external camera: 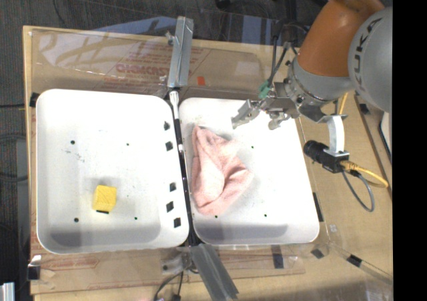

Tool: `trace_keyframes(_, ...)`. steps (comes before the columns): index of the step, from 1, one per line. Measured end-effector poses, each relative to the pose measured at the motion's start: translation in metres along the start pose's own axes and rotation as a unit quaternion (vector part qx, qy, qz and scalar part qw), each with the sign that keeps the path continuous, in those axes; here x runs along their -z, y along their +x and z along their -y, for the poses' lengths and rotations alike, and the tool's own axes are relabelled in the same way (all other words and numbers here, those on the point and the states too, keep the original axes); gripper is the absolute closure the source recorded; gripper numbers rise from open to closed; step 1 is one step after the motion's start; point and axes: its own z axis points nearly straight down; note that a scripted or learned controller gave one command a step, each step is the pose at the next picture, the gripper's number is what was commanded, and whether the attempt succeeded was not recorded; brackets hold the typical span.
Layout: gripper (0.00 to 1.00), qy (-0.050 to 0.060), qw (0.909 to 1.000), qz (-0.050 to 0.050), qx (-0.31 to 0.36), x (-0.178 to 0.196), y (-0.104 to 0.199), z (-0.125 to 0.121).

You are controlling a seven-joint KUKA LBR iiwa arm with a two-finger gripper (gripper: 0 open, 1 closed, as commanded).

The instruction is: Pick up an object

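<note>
Pink cloth (217, 171) fills right bin (293, 223) left half; right half open. Left bin (100, 126) open except yellow block (105, 198).

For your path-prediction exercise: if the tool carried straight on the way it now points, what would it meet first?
The tool points down-left over the right bin. It would probably meet the pink cloth first, though depth is unclear.

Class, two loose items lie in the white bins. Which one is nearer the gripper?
The pink cloth, crumpled in the right bin, just below the gripper. The yellow block lies far off in the left bin.
</note>
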Motion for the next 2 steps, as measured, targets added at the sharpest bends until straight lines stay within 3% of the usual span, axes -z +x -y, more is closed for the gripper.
trace_keyframes(1, 0.00, 0.001, 0.9996, -0.001, 0.030, -0.155, 0.026, 0.010)
trace_keyframes(2, 0.00, -0.002, 1.0000, 0.000, 0.001, -0.182, -0.006, -0.021)
